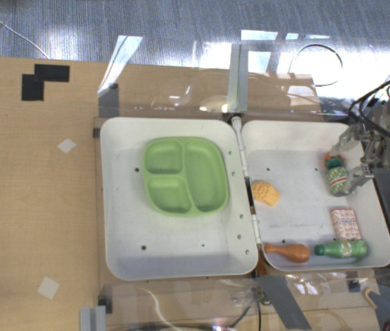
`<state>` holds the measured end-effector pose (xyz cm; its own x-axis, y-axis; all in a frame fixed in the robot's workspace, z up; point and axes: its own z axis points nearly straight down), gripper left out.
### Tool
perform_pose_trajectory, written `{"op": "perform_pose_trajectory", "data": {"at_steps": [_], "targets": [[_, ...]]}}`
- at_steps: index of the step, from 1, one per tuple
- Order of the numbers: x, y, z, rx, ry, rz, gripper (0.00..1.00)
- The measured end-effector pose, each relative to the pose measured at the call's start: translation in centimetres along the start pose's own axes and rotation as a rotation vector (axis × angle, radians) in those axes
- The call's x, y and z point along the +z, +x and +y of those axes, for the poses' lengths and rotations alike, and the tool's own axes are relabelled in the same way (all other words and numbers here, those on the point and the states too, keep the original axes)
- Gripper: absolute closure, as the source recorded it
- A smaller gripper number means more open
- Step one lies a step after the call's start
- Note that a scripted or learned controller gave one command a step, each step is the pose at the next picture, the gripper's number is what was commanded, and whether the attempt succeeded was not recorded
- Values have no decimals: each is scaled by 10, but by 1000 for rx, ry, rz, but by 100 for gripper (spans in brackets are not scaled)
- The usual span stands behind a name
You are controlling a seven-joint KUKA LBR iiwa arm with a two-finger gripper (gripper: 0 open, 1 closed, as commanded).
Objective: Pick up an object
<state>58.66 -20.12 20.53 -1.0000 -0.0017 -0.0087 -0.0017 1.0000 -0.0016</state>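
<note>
My gripper hangs over the right bin's far right side, fingers spread and open. A small green-and-white can with an orange-red top lies right at the fingertips, partly between them. I cannot tell whether the fingers touch it. In the same bin lie a yellow-orange lumpy piece near the left wall, a brown drumstick-shaped toy at the front, a green bottle on its side at the front right, and a small pink box.
The left bin holds a green divided plate in its middle. A grey divider runs between the bins. Black cables trail near the arm at the right edge.
</note>
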Motion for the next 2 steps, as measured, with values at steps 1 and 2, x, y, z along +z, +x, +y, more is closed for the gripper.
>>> {"op": "perform_pose_trajectory", "data": {"at_steps": [1,2], "targets": [[115,-21,-4,163,2,-8,0],[118,-77,105,66,-7,4,0]]}}
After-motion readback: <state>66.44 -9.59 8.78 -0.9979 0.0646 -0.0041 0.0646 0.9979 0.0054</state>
